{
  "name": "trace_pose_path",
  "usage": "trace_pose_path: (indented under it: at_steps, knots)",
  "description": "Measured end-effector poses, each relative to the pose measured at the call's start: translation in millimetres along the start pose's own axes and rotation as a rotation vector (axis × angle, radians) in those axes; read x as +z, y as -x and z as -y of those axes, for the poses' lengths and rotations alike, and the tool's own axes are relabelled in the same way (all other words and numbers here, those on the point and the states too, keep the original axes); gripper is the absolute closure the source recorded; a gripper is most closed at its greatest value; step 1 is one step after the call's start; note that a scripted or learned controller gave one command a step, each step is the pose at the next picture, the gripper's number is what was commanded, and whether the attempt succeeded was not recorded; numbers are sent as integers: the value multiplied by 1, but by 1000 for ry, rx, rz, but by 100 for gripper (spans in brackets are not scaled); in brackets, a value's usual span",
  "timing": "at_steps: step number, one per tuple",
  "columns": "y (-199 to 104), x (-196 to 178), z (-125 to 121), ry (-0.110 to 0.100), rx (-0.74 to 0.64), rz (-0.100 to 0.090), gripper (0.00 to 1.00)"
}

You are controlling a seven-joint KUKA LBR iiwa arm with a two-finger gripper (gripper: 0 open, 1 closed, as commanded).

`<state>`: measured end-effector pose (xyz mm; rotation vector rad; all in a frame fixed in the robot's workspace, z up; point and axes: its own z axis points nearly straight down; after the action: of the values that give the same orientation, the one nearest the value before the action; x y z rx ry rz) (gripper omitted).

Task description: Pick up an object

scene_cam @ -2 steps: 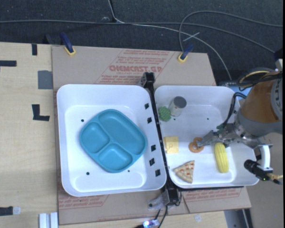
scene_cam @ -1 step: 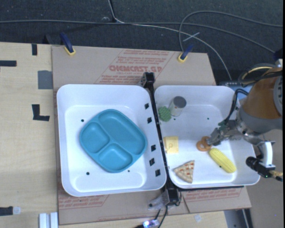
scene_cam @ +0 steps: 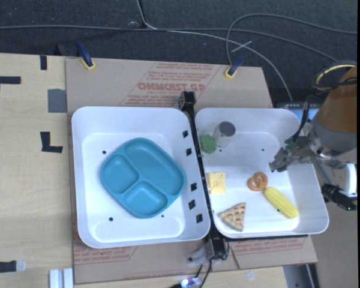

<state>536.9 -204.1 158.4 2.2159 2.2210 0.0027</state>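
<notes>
I've got the gripper (scene_cam: 280, 162) low over the right bin's (scene_cam: 252, 116) far-right side w/ nothing visibly in it, can't tell its opening, prob lining up on the pretzel (scene_cam: 257, 182) or corn (scene_cam: 281, 202) just beside it.

Blue tray (scene_cam: 143, 176), yellow corn (scene_cam: 281, 202), perhaps green broccoli (scene_cam: 207, 143).

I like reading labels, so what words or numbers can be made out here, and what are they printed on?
"CHEMCAST GP" reads in red, upside down, on the brown paper sheet under the bins; the last letters are blurred, so I'm not sure of them.
More red print beside it, and along the sheet's near edge below the bins, is too small to read.
Nothing readable shows on the bins, blue plate or toy foods.
</notes>
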Motion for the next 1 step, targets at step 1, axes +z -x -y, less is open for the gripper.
trace_pose_path:
  at_steps: [1]
  knots:
    - [-5,-63,-4,1,0,0,100]
